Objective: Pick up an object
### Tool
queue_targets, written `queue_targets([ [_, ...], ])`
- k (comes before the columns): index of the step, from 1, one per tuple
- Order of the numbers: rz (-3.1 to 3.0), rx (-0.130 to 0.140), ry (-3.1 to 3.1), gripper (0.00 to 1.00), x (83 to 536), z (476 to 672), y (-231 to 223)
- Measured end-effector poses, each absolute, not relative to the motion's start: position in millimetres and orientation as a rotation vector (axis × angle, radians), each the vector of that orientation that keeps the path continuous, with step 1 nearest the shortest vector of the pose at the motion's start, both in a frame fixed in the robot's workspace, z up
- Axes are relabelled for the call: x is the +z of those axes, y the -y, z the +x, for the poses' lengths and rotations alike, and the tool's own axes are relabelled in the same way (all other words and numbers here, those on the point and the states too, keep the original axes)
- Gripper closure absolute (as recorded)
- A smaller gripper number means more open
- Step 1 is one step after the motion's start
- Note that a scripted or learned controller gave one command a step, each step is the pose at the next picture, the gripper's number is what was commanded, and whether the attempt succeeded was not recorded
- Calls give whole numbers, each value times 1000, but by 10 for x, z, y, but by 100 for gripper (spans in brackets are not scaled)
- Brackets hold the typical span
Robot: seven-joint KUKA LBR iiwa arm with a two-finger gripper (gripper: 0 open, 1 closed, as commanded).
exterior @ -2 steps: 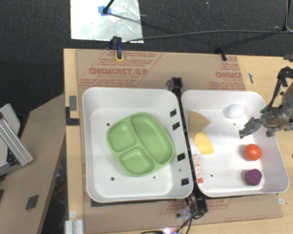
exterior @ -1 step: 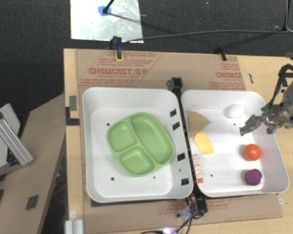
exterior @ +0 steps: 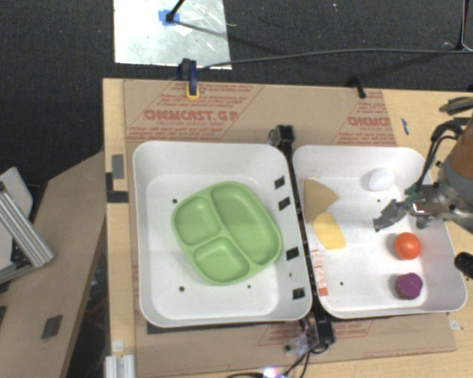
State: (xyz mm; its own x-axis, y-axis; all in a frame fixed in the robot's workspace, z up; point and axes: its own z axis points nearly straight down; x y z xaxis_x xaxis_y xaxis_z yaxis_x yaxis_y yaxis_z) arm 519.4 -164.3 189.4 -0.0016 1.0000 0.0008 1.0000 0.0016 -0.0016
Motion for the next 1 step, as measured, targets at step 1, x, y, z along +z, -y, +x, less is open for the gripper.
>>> queue_targets([
  [1, -2218, 3, 2220, 0, 1287, 5127, 1656],
])
